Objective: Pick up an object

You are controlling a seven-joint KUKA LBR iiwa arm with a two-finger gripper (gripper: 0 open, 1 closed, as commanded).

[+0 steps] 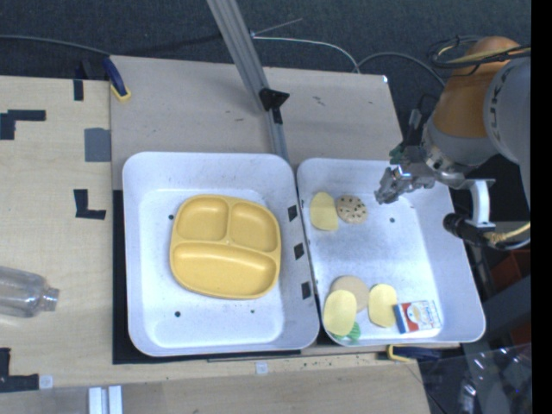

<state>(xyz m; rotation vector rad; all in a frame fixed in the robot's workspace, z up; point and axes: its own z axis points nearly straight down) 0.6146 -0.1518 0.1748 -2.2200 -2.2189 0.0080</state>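
Camera view, fixed overhead, slanted; entries follow.

Bench (198,110): pale board carrying two shallow white bins side by side.

Left bin (142,231): holds one yellow divided plate (226,245), three compartments, lying flat near the bin's centre.

Right bin (405,257): holds the small objects. At its 11 o'clock, a pale yellow oval piece (323,211) with a speckled cookie (350,208) touching its 3 o'clock side. At its 6 o'clock, a cluster: a tan round piece (351,286), a yellow-green oval piece (340,311) overlapping it at 7 o'clock, a second yellow oval (382,304) just beside at 3 o'clock, and a small red, white and blue carton (418,316) against that oval's 3 o'clock edge.

Arm (474,102): grey with orange band, entering from 3 o'clock of the scene.

Gripper (390,188): over the right bin's 1 o'clock corner, near the cookie at its 3 o'clock, apart from it. Claw spread cannot be told at this scale; nothing is seen between the fingers.

Metal strut (241,50): runs from 12 o'clock down to the bins' shared edge.

Clear plastic bottle (26,291): on its side at 9 o'clock of the scene, outside the bins.

Cables (336,50): on the dark floor at 12 o'clock.
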